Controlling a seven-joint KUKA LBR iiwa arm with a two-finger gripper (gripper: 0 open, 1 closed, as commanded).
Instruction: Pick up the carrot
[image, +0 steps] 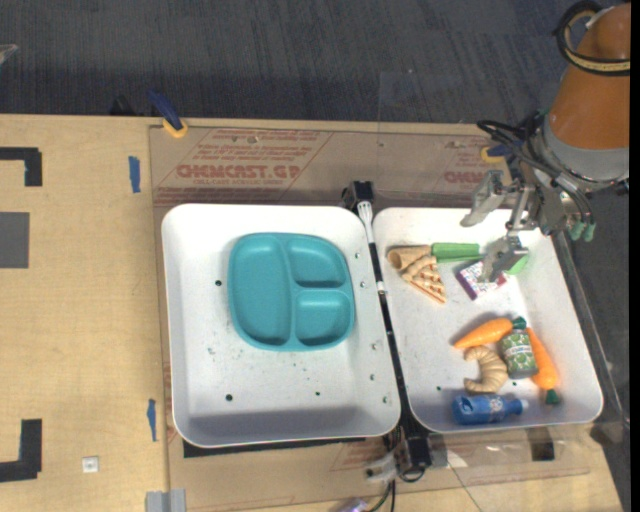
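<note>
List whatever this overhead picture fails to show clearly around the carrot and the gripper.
- Second carrot: partly covered by the green bottle.
- First carrot: its near end meets the croissant; the contact is unclear.
- Gripper: too small and cluttered to read.
- Purple packet: partly hidden behind the gripper.

The arm (598, 90) comes in from the upper right, its orange band above the grey wrist, which tilts down and to the left. Below the wrist hang the jaws (500, 232), spread apart with nothing between them: one finger (483, 203) up-left, the other (497, 257) lower.
</note>
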